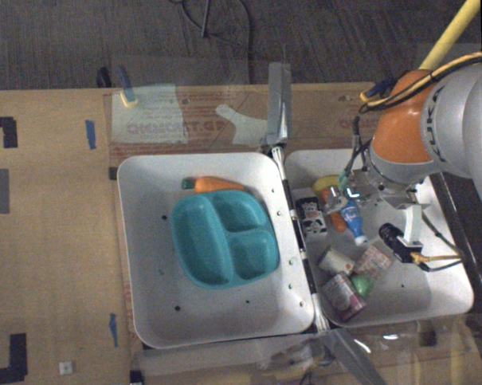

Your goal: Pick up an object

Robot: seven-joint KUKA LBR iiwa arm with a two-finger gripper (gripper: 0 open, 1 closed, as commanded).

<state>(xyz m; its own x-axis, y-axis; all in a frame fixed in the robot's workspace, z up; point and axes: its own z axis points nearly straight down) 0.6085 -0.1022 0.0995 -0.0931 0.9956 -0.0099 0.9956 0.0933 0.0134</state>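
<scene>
Several small items crowd my right bin [457, 294]; the nearest is a blue-and-white tube [353, 221] with an orange end, lying tilted near the bin's middle. It sits at about seven o'clock from my gripper [361, 192], just beside it. Whether the pincer grips anything, I cannot tell.

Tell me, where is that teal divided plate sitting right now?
The teal divided plate lies in the left white bin, near its middle, with an orange carrot-like toy touching its far edge.
</scene>
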